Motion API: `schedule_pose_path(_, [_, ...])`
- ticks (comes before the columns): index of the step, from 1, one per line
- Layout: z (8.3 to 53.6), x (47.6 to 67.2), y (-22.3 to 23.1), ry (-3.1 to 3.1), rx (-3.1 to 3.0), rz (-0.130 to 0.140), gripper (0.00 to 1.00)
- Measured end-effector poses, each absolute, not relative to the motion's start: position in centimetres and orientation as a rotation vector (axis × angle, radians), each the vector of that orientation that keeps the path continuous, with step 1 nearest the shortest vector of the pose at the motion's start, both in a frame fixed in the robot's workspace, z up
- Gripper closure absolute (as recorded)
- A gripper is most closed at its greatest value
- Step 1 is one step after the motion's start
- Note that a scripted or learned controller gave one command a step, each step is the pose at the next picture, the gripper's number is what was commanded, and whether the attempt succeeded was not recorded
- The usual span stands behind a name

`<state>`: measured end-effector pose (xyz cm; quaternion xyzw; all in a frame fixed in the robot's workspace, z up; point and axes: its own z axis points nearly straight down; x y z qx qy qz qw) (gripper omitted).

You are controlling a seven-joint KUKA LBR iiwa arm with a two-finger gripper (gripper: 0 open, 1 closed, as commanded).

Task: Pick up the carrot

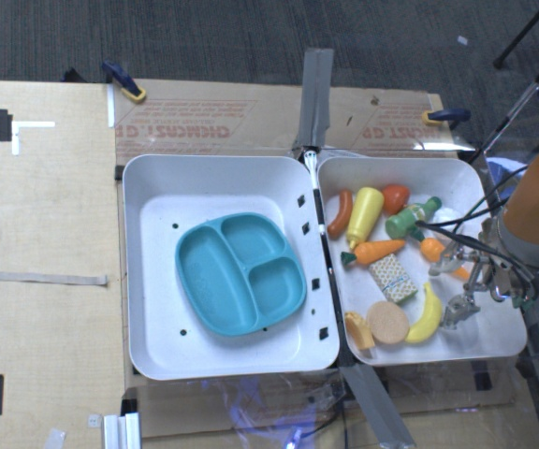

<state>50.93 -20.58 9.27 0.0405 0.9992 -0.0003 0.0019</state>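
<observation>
The gripper (pixel 458 309) is hanging low just beside the banana (pixel 426 314), on the arm's side of it. I cannot tell if it is open or closed. The carrot (pixel 382 249) is lying flat farther back than the banana, past the checked block (pixel 393 278). I am thinking the gripper should be lifting over the banana, then coming down wide open across the carrot's fat middle.

Upside-down, unreadable red print on cardboard (pixel 251 120)

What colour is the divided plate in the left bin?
Teal blue plate, seen clearly in the camera view.
</observation>
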Motion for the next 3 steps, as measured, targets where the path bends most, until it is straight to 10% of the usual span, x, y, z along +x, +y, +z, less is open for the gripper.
schedule_pose_path(1, [10.3, 51.2, -20.5, 3.13, 0.121, -0.003, 1.0])
schedule_pose_path(2, [10.3, 51.2, -20.5, 3.13, 0.122, -0.003, 0.0])
schedule_pose_path(3, [11.3, 51.5, -20.4, 3.125, 0.116, -0.007, 1.0])
